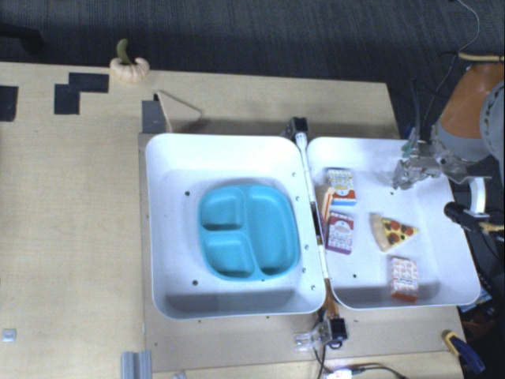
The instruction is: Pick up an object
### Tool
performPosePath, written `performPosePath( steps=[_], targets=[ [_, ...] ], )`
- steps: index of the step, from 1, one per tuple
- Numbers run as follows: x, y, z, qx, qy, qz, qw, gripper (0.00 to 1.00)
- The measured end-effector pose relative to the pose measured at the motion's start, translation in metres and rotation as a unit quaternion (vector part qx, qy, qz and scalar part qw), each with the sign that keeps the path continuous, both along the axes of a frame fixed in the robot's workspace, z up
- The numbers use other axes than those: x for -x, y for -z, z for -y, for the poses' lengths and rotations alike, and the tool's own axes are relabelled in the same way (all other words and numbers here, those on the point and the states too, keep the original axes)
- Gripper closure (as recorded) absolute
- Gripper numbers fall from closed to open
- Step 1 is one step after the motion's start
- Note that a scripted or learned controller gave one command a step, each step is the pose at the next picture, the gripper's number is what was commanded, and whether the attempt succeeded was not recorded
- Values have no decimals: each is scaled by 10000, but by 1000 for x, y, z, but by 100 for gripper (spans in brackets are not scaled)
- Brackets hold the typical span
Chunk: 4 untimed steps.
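Observation:
In the right bin [442, 294] lie several small items: a pale carton [340, 181] at the top left, an orange packet [327, 204] below it, a purple-red packet [340, 233], a toy pizza slice [394, 231] in the middle, and a red-and-white packet [403, 277] near the front. My gripper [406, 176] hangs over the bin's upper right part, above and to the right of the pizza slice. It is clear of every item and nothing shows between its fingers.
The left bin [170, 212] holds a blue divided tray [248, 230]. A small white gourd [129, 68] sits on the bench at the far left, beside black tape marks. The arm's grey body and orange band [465, 105] fill the right edge.

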<state>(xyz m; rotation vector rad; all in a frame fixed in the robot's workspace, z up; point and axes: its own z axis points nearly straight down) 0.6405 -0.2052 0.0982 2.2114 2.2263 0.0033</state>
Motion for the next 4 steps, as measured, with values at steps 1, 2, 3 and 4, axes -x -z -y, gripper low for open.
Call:
performPosePath(
  steps=[1,2,3,4],
  targets=[
    [1,-22,1,2,6,7,10000,100],
    [-21,-3,0,0,1,5,10000,100],
    [-30,-22,0,1,1,7,10000,100],
    [-30,-67,1,3,1,14,10000,100]
  ],
)
